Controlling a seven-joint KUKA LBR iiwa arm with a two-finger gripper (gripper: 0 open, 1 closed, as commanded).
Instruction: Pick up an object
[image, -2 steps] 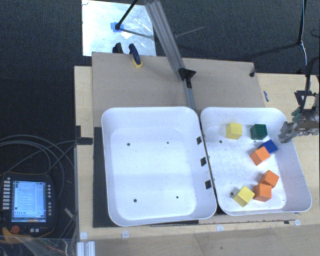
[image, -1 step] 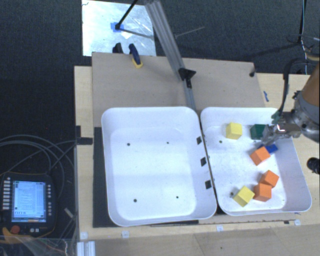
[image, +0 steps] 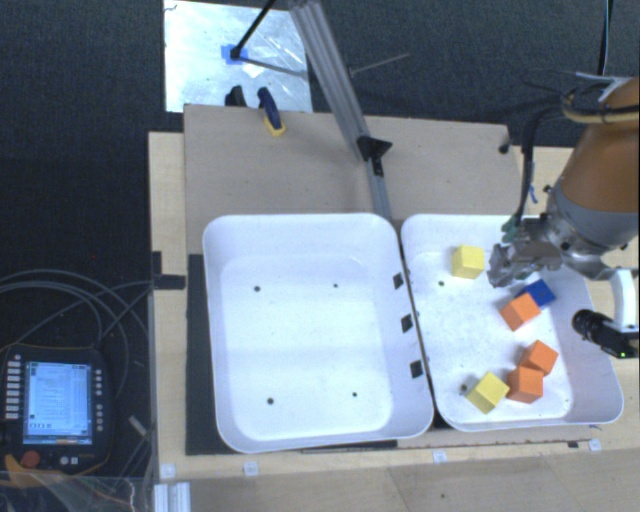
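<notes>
Hovering low in the right bin, the claw sits between a yellow cube on its left and a blue cube and orange cube to its near right. Whether it is released or clenched cannot be told. Nearer lie two orange cubes and another yellow cube. The left bin adjoins on the counter.

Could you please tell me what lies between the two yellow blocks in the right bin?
In the camera view, only bare white bin floor lies between the upper yellow block and the lower yellow block; the other blocks sit farther right.
</notes>
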